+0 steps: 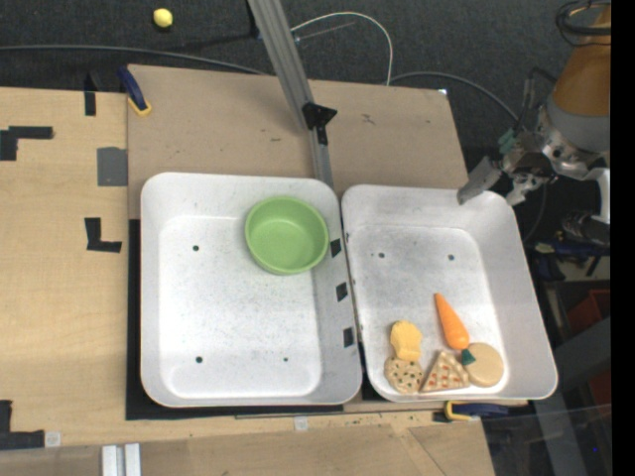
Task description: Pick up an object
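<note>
My gripper (493,192) hangs over the far right corner of the right bin (417,216), open, with nothing between its fingers. Toy food is clustered in that bin's near right corner, well away from the gripper: an orange carrot (451,322), a yellow piece (405,340), a round dotted cracker (402,375), a pizza slice (444,373) and a tan round cookie (484,364). A green bowl (287,234) sits upright at the back of the left bin (198,305).
A slanted metal pole (288,58) comes down to the far edge between the bins. Cables run across the dark floor behind. A small yellow ball (163,17) lies on the floor at top left, and a blue clamp (134,89) grips the board's corner.
</note>
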{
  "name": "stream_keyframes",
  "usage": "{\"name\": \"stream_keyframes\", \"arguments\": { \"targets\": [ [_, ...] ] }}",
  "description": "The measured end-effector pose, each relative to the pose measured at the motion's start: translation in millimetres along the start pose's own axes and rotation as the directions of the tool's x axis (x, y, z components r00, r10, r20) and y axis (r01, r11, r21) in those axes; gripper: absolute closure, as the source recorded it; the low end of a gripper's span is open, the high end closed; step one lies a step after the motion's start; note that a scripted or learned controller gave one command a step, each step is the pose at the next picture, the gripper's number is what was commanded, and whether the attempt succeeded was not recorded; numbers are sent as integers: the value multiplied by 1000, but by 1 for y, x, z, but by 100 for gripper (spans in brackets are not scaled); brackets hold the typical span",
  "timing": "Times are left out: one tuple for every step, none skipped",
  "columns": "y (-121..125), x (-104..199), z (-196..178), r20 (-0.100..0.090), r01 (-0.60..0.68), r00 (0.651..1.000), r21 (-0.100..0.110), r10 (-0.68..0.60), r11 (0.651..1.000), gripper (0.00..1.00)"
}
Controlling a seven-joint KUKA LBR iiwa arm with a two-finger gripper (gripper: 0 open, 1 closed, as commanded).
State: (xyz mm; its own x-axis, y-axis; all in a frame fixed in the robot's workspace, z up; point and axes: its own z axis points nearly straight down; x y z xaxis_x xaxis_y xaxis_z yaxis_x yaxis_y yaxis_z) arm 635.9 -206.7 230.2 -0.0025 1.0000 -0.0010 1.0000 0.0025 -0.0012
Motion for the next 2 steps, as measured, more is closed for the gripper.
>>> {"name": "stream_keyframes", "arguments": {
  "targets": [
    [0,0,0,0,0,1000,1,0,1000,0],
    [-1,8,46,-1,0,1000,4,0,1000,0]
  ]
}}
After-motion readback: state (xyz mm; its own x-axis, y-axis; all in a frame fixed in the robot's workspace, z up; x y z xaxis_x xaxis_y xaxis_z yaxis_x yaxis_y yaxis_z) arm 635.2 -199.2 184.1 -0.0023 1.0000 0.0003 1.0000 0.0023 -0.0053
